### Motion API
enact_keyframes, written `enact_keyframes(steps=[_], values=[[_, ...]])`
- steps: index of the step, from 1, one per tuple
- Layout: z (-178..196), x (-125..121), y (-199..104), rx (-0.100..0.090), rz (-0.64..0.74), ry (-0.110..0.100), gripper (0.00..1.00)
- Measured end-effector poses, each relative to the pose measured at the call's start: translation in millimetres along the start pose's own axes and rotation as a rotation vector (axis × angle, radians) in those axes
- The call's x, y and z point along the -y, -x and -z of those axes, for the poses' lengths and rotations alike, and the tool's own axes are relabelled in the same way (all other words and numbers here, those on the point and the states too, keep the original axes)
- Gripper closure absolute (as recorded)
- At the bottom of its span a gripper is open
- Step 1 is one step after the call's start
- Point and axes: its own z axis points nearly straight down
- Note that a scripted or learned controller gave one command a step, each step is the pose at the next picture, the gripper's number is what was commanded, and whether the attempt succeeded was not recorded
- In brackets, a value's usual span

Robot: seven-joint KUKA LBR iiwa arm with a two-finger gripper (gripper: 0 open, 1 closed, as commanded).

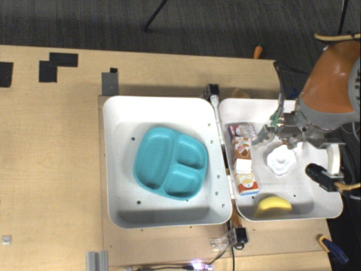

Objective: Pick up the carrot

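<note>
My gripper (282, 133) hangs low over the far middle of the right bin (316, 210), under the grey wrist and its orange band (333, 75). Just in front of it lies a white ridged object (280, 160). A yellow banana (274, 204) rests against the bin's near wall. A row of snack packets (242, 157) lies along the bin's left wall. The arm hides the far right part of this bin.
The left bin (121, 208) holds a teal divided plate (169, 161). A black clamp (320, 177) juts into the right bin from the right. A ridge (221, 145) separates the two bins. Bare wooden bench (51, 168) stretches to the left.
</note>
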Motion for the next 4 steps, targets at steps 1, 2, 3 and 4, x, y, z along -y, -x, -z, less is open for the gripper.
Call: enact_keyframes(steps=[1, 2, 3, 4], values=[[43.9, 54.9, -54.2, -0.002, -0.061, 0.000, 0.00], [0.4, 56.2, -77.1, -0.002, -0.237, -0.006, 0.00], [-29.2, 56.1, -136.8, -0.001, -0.231, -0.007, 0.00], [-27.4, -3.9, -79.7, 0.002, -0.138, 0.001, 0.00]])
